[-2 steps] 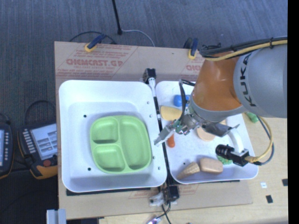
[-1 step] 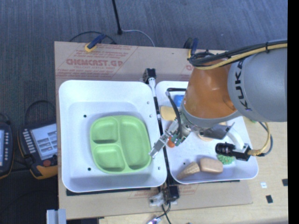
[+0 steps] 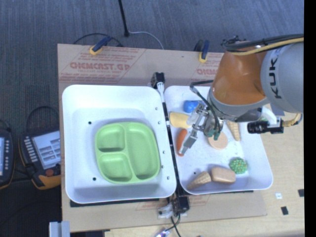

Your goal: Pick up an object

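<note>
The two-finger gripper (image 3: 191, 137) hangs low in the right white bin (image 3: 256, 181), just above a small orange carrot-shaped toy (image 3: 181, 141); whether it is clenched I cannot tell. Nearby lie a yellow wedge (image 3: 178, 119), a blue block (image 3: 191, 105) and a green knobbly ball (image 3: 239, 165). The left white bin (image 3: 79, 107) holds a green sectioned plastic plate (image 3: 127, 151). Both sit on a brown cardboard sheet (image 3: 98, 65) over grey carpet (image 3: 49, 14).

Green divided plate (image 3: 127, 151) in left bin (image 3: 79, 107), perhaps empty
</note>
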Available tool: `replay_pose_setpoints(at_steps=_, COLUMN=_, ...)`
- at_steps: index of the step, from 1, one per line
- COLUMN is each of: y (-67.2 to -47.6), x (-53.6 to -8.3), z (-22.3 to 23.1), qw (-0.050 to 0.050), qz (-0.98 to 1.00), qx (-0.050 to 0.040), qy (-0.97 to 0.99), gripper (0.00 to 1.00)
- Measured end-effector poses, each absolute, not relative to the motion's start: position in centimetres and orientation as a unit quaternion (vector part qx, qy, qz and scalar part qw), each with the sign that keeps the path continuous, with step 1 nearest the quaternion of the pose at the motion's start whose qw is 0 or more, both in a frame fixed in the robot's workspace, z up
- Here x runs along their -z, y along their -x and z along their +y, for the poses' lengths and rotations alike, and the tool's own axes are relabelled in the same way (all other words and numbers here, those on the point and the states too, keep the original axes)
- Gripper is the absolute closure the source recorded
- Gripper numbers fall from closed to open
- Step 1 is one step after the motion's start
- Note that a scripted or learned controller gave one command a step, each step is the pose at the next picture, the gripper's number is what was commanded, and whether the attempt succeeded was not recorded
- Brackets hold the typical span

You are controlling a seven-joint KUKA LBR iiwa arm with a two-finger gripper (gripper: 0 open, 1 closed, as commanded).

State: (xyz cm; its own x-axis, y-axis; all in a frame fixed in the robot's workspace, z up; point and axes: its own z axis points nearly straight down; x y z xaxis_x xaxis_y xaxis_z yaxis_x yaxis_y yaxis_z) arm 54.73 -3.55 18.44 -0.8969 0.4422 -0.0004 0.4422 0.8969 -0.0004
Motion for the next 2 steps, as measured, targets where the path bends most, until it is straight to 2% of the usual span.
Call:
replay_pose_setpoints(at_steps=1, y=-63.0, x=-18.5, z=-4.5, qw=0.002, qz=0.99, qx=-0.0003, qy=-0.14, gripper=0.0)
replay_pose_setpoints(at_steps=2, y=-55.8, x=-18.4, z=-0.2, qw=0.0, qz=0.983, qx=-0.0005, qy=-0.185, gripper=0.0)
